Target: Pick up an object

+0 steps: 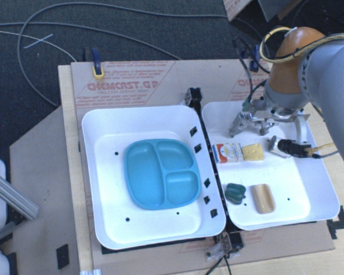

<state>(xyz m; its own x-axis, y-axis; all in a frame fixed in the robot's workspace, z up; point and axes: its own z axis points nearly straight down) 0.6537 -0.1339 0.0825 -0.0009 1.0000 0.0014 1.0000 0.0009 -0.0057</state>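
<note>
In the right bin (315,203) lie a red-and-white packet (228,153), a yellow block (253,152) touching its right end, a dark green object (235,192) near the divider, and a tan bread-like piece (263,197) beside it. My gripper (249,122) hangs over the far part of the right bin, just above and behind the packet and the yellow block, apart from them. Nothing shows held in it.
The left bin (101,167) holds a blue divided plate (162,173). A black divider with clips (203,155) runs between the bins. The arm's grey body (324,66) covers the right bin's far right corner. Cables lie on the dark floor behind the bench.
</note>
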